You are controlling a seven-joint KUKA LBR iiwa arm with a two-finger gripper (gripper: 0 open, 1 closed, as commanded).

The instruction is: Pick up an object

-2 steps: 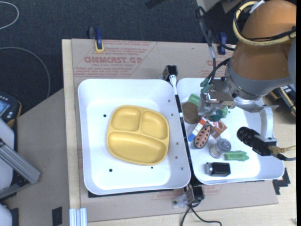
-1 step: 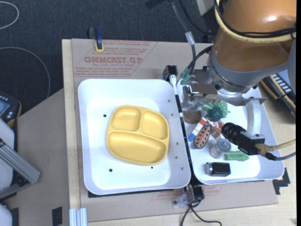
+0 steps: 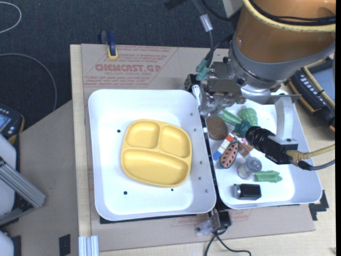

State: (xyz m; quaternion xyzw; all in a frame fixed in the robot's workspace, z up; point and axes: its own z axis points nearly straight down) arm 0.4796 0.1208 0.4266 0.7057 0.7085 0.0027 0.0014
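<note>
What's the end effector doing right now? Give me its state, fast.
End effector: low over the right bin's left edge, beside the brown round object; open or closed cannot be told, and nothing visibly held.

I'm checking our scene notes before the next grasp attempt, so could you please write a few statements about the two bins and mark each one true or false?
1. The yellow divided plate lies in the left bin. True.
2. The plate has two compartments. False: it has three, two small ones at the far side and one long one at the near side.
3. The small black box lies in the right bin, near its front edge. True.
4. The arm is over the left bin. False: it hangs over the far end of the right bin.
5. A blue clamp sits at the board's far edge. True.
</note>
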